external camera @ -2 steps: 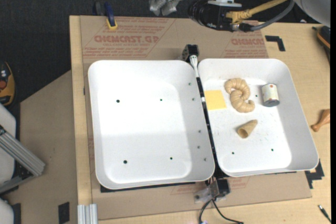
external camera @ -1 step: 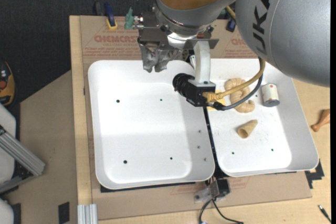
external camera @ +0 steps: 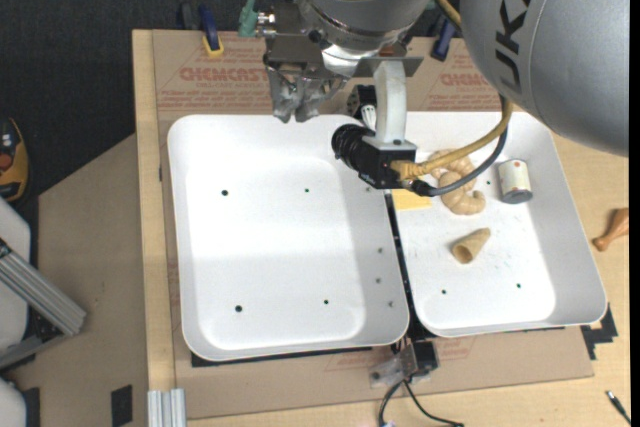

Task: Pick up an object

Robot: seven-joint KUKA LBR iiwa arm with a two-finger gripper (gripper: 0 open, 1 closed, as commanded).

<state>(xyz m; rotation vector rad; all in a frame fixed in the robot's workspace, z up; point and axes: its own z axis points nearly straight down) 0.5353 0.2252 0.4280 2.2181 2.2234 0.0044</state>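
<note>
1. The pincer point(external camera: 297, 102), dull grey metal, hangs over the far rim of the left bin point(external camera: 200, 215); whether it is spread or pressed together cannot be told.
2. Two shallow, glossy white bins sit side by side on the brown cardboard-covered counter point(external camera: 150, 165).
3. The right bin point(external camera: 560, 285) holds three visible objects: a small silvery cylinder point(external camera: 514, 180), a tan cone-shaped piece point(external camera: 470, 244), and a lumpy beige piece point(external camera: 464, 199).
</note>
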